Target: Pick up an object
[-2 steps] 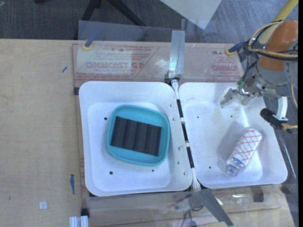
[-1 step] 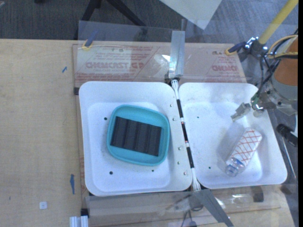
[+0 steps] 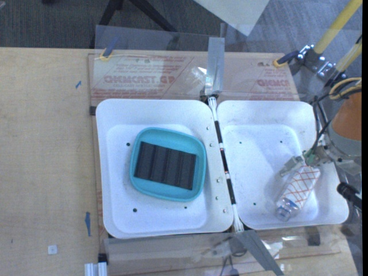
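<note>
A small clear plastic bottle (image 3: 299, 190) with a red criss-cross label lies tilted in the right bin (image 3: 259, 125), near its right wall, cap toward the front. My gripper (image 3: 305, 160) reaches in from the right and sits low at the bottle's far end, touching or nearly touching it. The arm's orange band (image 3: 351, 119) shows at the right edge. In the left bin (image 3: 115, 125) rests a teal rounded tray (image 3: 168, 164) with a dark ridged insert.
A divider strip (image 3: 223, 160) joins the two bins. Clear plastic sheeting (image 3: 149, 79) lies behind them on the wooden bench (image 3: 40, 154). Cables and a yellow bar (image 3: 339, 22) crowd the upper right.
</note>
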Tool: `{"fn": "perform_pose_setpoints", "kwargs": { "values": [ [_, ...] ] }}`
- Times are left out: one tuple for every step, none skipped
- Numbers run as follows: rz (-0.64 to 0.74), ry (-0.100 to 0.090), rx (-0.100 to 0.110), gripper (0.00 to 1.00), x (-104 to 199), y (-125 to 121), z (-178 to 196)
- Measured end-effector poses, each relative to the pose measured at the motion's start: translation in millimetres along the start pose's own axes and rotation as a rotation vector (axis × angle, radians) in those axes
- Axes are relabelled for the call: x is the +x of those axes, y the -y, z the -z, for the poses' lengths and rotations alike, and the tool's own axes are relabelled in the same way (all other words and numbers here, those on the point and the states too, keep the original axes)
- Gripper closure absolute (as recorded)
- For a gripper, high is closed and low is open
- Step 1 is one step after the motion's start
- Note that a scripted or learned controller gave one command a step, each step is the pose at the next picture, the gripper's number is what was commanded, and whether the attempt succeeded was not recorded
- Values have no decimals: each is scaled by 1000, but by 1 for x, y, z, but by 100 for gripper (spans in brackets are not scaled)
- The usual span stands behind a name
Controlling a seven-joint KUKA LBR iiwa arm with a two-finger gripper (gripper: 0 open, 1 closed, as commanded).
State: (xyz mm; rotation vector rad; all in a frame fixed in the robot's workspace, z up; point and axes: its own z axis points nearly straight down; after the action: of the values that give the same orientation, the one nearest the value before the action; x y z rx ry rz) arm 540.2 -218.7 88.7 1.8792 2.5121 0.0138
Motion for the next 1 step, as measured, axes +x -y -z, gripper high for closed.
{"fn": "perform_pose_setpoints", "kwargs": {
  "values": [
    [-71, 0, 2, 0, 18, 54, 1]
  ]
}}
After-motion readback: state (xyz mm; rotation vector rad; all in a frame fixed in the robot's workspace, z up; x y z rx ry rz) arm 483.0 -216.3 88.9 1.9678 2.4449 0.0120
